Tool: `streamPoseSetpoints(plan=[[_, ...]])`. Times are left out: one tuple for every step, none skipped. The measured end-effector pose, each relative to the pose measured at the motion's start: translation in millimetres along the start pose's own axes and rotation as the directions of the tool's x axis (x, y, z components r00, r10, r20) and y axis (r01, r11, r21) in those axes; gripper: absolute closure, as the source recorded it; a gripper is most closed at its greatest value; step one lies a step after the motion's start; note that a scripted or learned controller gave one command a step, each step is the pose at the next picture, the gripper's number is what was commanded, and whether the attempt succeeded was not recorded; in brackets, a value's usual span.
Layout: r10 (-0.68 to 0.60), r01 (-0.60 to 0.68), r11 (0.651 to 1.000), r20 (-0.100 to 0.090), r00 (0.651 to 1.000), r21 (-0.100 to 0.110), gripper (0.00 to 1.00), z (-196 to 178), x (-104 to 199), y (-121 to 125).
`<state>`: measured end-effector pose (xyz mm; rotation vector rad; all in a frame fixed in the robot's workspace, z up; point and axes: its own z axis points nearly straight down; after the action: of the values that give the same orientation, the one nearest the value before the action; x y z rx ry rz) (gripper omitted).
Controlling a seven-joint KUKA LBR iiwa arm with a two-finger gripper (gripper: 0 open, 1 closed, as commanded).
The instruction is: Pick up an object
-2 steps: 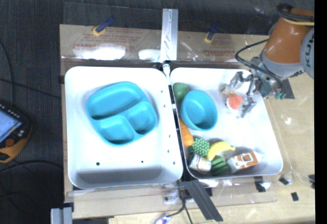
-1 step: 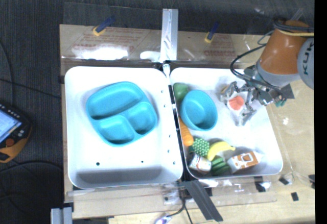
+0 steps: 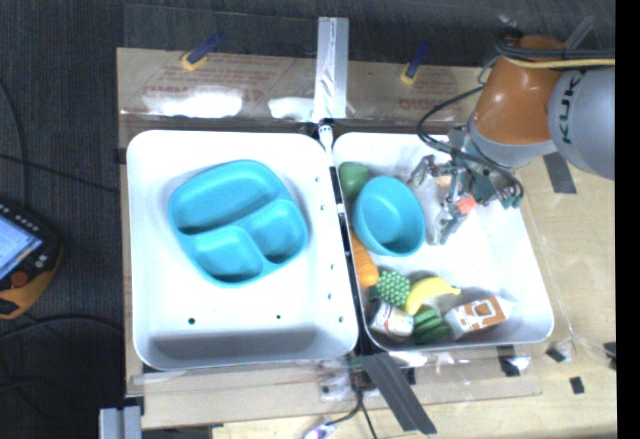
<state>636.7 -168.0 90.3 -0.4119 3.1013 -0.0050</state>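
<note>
My gripper point(image 3: 437, 199) hangs over the upper middle of the right bin point(image 3: 520, 257), just right of a blue bowl point(image 3: 390, 215). Its two metal fingers point(image 3: 445, 223) stand apart, open, with nothing between them. A green fruit point(image 3: 352, 175) lies behind the bowl at the bin's left wall. An orange carrot point(image 3: 365, 263) lies below the bowl. Along the front sit a green-and-yellow corn cob point(image 3: 393, 287), a yellow banana point(image 3: 433, 291), a small can point(image 3: 391, 323), a dark green item point(image 3: 431, 326) and an orange-and-white carton point(image 3: 479, 314).
The left bin point(image 3: 160, 317) holds a blue divided plate point(image 3: 238, 219). A metal divider post point(image 3: 331, 67) stands behind the seam between the bins. The arm's orange band point(image 3: 512, 107) and cables hang over the right bin's far right corner.
</note>
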Motion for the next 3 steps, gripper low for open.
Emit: streamPoseSetpoints(plan=[[-0.136,0.136,0.991,-0.008,0.991,-0.003,0.0,-4.7,36.9,-47.4],[0.013,-0.013,1.0,-0.002,1.0,0.003,0.0,-0.5,30.8,-27.0],[0.307,-0.307,0.952,0.0,0.952,0.002,0.0,0.1,3.2,-10.0]])
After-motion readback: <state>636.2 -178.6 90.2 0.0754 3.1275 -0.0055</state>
